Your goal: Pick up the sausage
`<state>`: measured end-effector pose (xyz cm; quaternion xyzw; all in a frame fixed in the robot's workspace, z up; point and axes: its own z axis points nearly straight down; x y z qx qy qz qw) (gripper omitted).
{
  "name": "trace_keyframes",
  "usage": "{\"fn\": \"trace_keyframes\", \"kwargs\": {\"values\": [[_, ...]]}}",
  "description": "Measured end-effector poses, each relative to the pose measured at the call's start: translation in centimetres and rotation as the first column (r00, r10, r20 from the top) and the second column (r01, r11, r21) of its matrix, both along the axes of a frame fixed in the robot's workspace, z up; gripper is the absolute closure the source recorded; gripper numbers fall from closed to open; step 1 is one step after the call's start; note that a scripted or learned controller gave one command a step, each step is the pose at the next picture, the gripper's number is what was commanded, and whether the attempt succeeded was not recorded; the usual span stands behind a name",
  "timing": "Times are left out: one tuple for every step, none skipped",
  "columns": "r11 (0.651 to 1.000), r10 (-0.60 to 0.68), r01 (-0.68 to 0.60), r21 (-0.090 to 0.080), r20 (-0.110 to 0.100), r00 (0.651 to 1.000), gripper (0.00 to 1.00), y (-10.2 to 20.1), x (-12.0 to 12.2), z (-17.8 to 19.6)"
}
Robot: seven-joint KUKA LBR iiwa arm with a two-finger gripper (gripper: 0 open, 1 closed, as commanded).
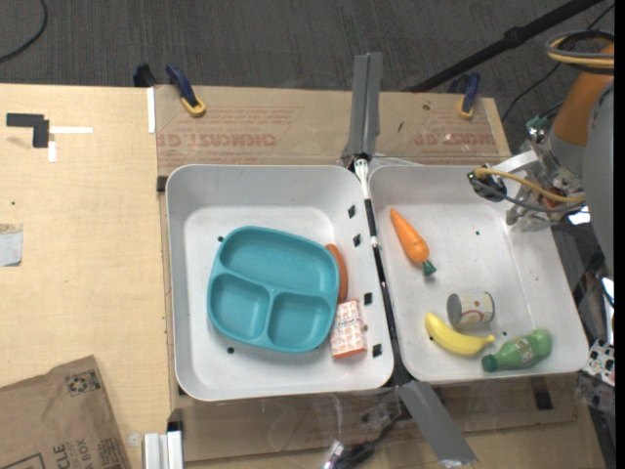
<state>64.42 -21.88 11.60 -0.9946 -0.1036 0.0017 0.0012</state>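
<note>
- Sausage [337, 267] is lying in the left bin [186, 262], wedged just beside the right edge of the teal divided plate [271, 289], with only a thin orange-red strip of it showing.
- Small patterned carton [349, 330] is sitting just near of the sausage, against the plate's near-right corner.
- Gripper [522, 213] is hanging over the far right edge of the right bin [547, 360], well apart from the sausage; whether its claw is spread or pressed together cannot be told, since cables and glare are blurring it.
- Carrot [411, 238] is lying in the far left part of the right bin.
- Small can [471, 309], banana [457, 335] and green bottle [518, 350] are clustering near the bin's near right corner.
</note>
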Motion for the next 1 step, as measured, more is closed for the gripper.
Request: {"fn": "trace_keyframes", "kwargs": {"values": [[1.000, -0.007, 0.007, 0.000, 0.001, 1.000, 1.00, 9.27, 0.17, -2.47]]}}
